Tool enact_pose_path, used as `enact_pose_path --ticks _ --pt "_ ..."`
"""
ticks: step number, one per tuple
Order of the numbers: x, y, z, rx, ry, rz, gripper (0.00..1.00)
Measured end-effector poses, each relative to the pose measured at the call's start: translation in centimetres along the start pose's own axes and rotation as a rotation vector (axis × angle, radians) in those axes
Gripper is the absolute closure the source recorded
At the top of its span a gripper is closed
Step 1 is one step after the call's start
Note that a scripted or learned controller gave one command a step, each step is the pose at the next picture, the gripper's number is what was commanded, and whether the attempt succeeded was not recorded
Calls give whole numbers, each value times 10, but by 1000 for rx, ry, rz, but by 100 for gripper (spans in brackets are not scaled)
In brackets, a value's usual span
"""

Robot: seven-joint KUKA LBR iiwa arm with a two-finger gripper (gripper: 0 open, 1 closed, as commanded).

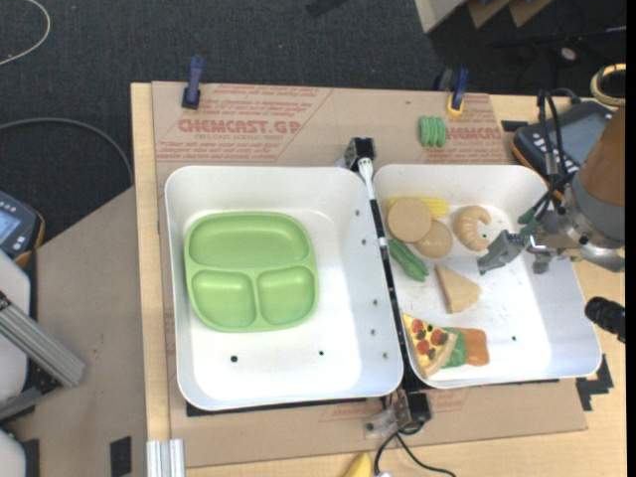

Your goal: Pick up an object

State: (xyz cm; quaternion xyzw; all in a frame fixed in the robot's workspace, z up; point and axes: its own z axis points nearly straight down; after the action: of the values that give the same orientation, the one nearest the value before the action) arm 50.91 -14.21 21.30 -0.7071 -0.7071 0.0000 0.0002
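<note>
The gripper [504, 249] hangs low inside the right bin [556, 351], near the middle of its right half, reached in from the bin's right edge on the grey arm [604, 202]. Two dark fingers point toward the bin's centre. How wide they stand I cannot tell from this angle, and nothing sits between them.

Just beside the fingertips, toward the bin's far edge, lies a small tan croissant [471, 226]. It looks close to touching, though I cannot say for sure. A pale cheese wedge [458, 290] rests on the bin floor just in front of the gripper, toward the near edge. Two round tan cookies [417, 227] overlap near the far left corner, with a yellow piece [434, 207] peeking out behind them and a green bean pod [406, 259] along the left wall. A pizza slice [444, 345] lies in the near left corner.

The left bin [343, 346] carries a green divided plate [251, 269].

By my reckoning the pick is not yet made: every item lies on the bin floor, and the arm appears positioned for a grasp. Closing on one piece, likely the croissant or cheese, and lifting it remain.
</note>
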Motion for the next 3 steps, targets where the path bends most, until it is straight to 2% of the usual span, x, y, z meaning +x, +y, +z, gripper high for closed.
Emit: enact_pose_path --ticks 1,2,3 --pt "34 26 133 8 3 -3 0" --pt "31 27 115 -2 -1 1 100" --pt "171 29 23 -11 6 -16 100"
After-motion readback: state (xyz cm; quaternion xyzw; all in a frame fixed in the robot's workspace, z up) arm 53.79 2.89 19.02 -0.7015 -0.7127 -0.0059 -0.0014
